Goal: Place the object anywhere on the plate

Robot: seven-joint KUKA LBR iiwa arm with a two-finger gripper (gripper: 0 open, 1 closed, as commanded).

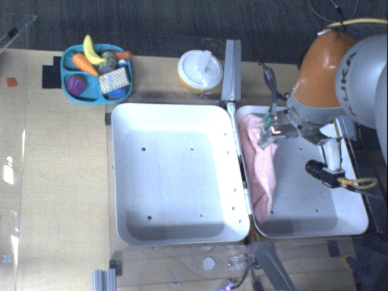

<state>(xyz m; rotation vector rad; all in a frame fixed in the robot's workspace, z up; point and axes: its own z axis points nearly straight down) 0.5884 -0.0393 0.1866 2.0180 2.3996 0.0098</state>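
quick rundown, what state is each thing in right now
pincer: low over the right bin's upper left corner, at the cloth's top end
pink cloth: crumpled, lying along the right bin's left wall
right bin: holds the cloth
left bin: upright on the bench, beside the right bin
blue tray: on the bench, filled with toy food
white lidded cup: upright, lid on

pink cloth [259, 168] (white bins [176, 171])

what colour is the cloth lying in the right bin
Pale pink. The soft crumpled cloth lies along the right white bin's left wall, seen in the camera view.
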